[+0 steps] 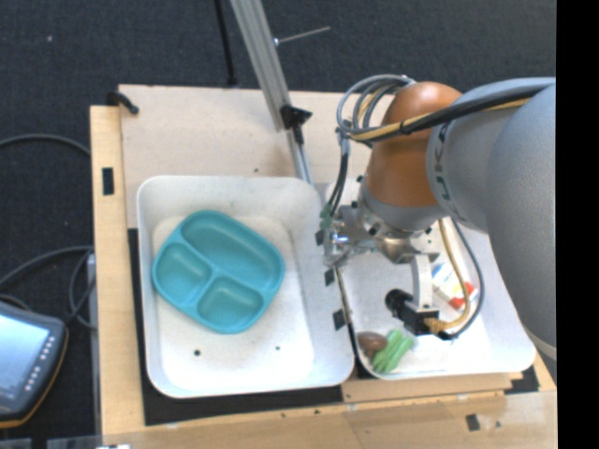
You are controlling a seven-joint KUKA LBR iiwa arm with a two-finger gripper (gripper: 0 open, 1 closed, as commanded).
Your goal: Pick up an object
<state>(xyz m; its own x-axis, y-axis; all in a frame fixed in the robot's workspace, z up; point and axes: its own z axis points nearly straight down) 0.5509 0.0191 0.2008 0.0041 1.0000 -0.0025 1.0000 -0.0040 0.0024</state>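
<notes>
On the counter's left bin [187, 355], a teal divided plate [218, 269] lies by the left wall, with bare floor to its right. Over the right bin [501, 335] hangs the claw [393, 246]; I cannot tell whether it is open. A brown object [372, 342] and a green object [397, 351] touch in that bin's near left corner.

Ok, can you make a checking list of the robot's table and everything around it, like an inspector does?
Surface: pale wooden bench bearing a left bin and a right bin, both white and shallow.
Job's things: teal plate with three sections lies in the left bin; green object and brown object sit side by side in the right bin's near left corner.
Clutter: nothing seen.
Grippers: gripper hangs over the right bin, up-frame of the green object; no thing seen in it.
Cables: grey cables loop above the orange band; black cables trail on the floor.
Surroundings: dark floor, slanted metal rail, screen device at lower left.
</notes>
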